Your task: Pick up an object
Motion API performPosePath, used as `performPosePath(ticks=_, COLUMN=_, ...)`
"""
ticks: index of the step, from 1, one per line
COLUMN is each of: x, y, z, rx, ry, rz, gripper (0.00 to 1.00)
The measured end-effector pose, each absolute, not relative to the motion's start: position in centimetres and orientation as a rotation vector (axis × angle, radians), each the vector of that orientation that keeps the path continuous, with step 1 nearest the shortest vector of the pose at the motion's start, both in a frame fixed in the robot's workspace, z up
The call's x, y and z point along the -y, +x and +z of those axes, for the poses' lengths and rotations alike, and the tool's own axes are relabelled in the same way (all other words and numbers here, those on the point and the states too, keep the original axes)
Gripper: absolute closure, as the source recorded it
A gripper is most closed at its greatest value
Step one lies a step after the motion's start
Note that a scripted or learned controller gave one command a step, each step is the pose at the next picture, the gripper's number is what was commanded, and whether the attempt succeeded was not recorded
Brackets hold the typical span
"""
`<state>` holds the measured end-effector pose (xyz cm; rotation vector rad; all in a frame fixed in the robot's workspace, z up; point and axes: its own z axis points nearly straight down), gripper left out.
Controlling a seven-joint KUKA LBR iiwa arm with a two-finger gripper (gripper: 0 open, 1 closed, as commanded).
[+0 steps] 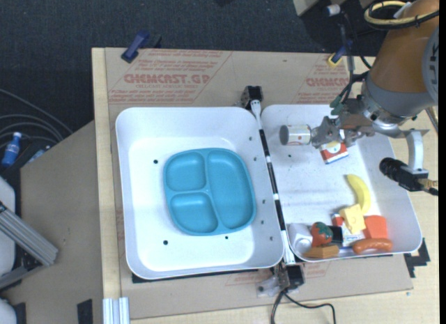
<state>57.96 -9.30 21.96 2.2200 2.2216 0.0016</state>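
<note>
Even overhead lighting, bright and moderately sharp at frame centre.
The two white bins [132, 134] read near-overexposed with mild glare on their rims; shadows are soft and short (darkest on the floor, upper left), and fine detail blurs slightly toward the corners.

Arm parked over the back of the right-hand side

The grey KUKA arm [401, 72] comes in from the right, with its orange band sitting up near the top right corner and the grey wrist section just below it. From there it angles down and to the left, ending in the gripper [326, 134], which points leftward and sits low. Honestly can't make out from this angle how the gripper end is set.
</note>
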Motion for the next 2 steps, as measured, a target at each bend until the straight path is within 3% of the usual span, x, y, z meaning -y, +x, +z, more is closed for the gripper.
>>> performPosePath(ticks=1, x=11.7, y=49.0, z=25.7, rx=-2.223, ry=2.223, rz=-0.002, gripper=1.0)
performPosePath(ticks=2, x=11.8, y=52.2, z=25.6, rx=-2.222, ry=2.219, rz=0.001, gripper=1.0)
